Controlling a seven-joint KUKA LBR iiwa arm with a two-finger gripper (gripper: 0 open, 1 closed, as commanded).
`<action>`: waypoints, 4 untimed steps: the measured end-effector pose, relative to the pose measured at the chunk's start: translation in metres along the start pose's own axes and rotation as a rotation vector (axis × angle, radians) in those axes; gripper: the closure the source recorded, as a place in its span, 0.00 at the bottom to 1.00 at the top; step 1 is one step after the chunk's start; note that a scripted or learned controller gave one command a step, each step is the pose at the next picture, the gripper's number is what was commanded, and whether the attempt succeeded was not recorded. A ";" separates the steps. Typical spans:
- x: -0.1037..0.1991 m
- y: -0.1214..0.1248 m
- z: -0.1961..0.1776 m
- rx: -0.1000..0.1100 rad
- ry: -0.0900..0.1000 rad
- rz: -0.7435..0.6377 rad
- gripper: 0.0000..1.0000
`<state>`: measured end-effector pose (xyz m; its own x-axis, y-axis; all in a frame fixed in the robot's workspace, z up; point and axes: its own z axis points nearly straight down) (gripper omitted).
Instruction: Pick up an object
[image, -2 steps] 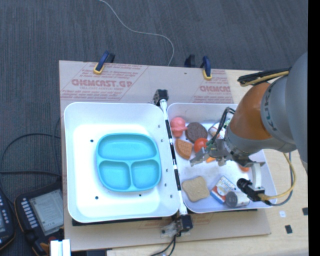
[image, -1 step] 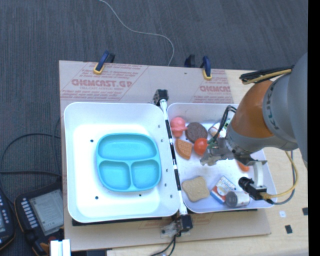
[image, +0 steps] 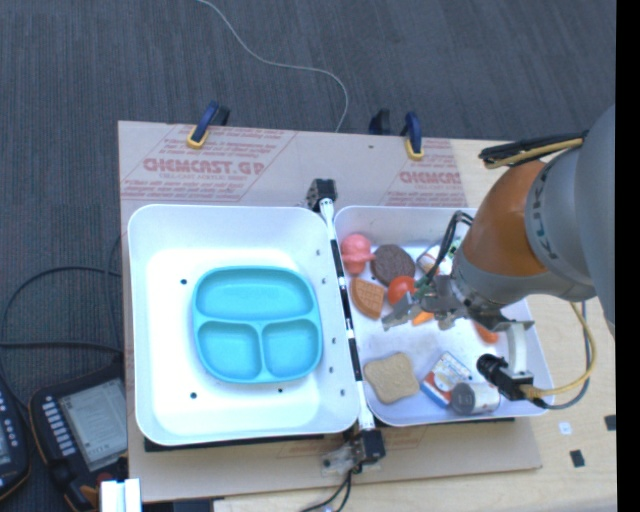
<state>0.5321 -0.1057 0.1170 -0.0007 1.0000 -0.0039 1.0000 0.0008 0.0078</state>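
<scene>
While the arm reaches in, nothing looks lifted.
Gripper (image: 425, 308): low in right bin (image: 530, 395); grip state cannot tell.
Objects: tomato (image: 401, 289), bread slice (image: 390, 377) lying in bin.
Left: grasp, lift.

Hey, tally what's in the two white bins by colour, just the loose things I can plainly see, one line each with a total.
Blue: 1, divided tray
Pink: 1, round piece
Dark brown: 1, patty
Tan: 1, bread slice
Orange-brown: 1, wedge
Red: 1, tomato
Total: 6; things under the arm not counted.
</scene>
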 end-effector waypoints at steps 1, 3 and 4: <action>0.000 0.000 -0.009 0.001 0.000 -0.001 1.00; 0.000 0.000 -0.019 0.001 0.000 -0.001 1.00; 0.000 0.000 -0.019 0.002 0.000 -0.001 0.00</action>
<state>0.5322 -0.1055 0.1358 -0.0015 1.0000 -0.0036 1.0000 0.0015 0.0061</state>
